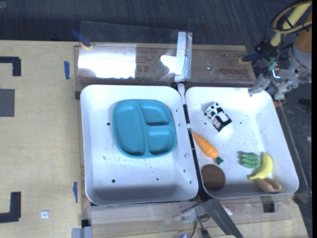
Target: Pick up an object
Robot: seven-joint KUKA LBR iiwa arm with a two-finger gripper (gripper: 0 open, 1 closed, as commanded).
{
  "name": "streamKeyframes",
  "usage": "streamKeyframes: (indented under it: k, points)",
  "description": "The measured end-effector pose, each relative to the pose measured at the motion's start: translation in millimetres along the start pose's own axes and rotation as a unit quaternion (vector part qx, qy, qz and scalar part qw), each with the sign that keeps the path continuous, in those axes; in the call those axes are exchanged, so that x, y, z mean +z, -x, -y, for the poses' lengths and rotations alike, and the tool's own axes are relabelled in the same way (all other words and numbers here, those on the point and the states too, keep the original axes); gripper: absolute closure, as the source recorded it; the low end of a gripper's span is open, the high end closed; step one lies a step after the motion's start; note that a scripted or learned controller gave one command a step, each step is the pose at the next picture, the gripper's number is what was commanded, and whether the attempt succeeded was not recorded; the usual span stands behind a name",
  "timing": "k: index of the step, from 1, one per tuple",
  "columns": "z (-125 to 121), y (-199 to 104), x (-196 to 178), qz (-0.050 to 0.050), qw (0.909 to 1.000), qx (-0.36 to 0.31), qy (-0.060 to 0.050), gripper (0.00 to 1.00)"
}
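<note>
Dark grey carpet [148, 9] fills the top of the view, behind a light plywood bench [34, 148] with black corner marks and bits of blue tape. Clear plastic sheeting [133, 53] stands at the far edge of the bins, catching glare.

Two shallow white bins sit side by side, touching along the middle. Left bin [99, 182]: a teal divided plate [143, 128] lies flat, roughly centred.

Right bin [277, 138]: a brown round ball [213, 176] rests at the near-left corner. An orange carrot [205, 145] lies diagonally just above it, near the left wall. A black-and-white cow-patterned block [218, 116] sits toward the far left. A yellow banana [264, 167] lies near the near-right corner, with a green leafy toy [250, 159] touching its left side and a tan piece [269, 185] just below it.

Gripper [272, 83] hovers over the far-right corner of the right bin, well apart from every object. Nothing visible in it; can't tell whether the fingers are spread or closed.
</note>
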State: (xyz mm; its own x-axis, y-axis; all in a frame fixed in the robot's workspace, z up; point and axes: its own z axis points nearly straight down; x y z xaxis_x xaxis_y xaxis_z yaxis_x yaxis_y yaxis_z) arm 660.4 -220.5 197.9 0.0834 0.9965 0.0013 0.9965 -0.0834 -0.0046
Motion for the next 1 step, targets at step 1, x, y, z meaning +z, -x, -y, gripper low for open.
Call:
streamKeyframes:
  k: [1]
  points:
    - [13.9,-60.6,68.8,0.0,0.9996,-0.03,0.001,0.0]
